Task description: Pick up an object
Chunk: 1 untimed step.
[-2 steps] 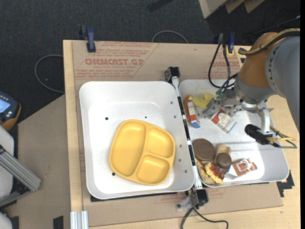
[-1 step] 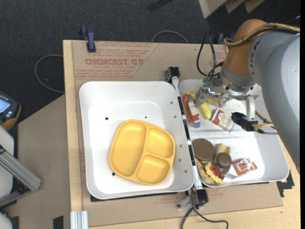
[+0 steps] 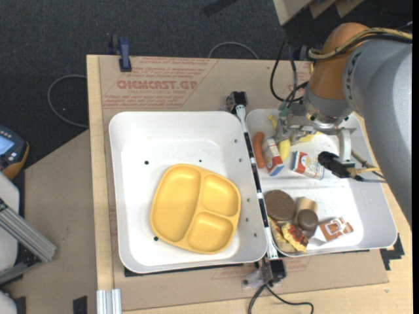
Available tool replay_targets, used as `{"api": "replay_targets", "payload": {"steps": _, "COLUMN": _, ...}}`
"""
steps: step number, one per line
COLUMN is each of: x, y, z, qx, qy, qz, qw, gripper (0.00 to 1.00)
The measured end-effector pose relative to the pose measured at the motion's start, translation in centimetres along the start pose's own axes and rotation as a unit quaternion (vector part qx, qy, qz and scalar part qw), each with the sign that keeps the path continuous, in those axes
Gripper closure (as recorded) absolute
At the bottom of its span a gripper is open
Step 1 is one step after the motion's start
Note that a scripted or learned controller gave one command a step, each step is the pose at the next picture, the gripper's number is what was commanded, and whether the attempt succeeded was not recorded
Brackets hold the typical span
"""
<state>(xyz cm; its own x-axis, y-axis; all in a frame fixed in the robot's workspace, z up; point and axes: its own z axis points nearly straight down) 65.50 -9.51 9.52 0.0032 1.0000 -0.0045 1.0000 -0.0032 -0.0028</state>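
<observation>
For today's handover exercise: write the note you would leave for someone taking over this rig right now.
Pincer: low over the far end of the right bin, among the items; grip unclear.
Things: hot dog, small cartons, brown round patty and other toy food in the right bin; yellow divided plate in the left bin.
Done: nothing visibly lifted.
Left: grasp one object and raise it.

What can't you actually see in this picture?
- Tool fingers: too small and cluttered in the camera view to tell open from shut.
- Right bin: far corner hidden under the arm.
- Toys at the near end: piled, overlapping, too small to name.
</observation>
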Motion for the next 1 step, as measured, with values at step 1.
{"api": "replay_targets", "payload": {"steps": 1, "x": 8.40, "y": -6.84, "z": -9.58, "qx": -0.004, "qy": 0.005, "qz": -0.006, "qw": 1.0000, "gripper": 1.00}}
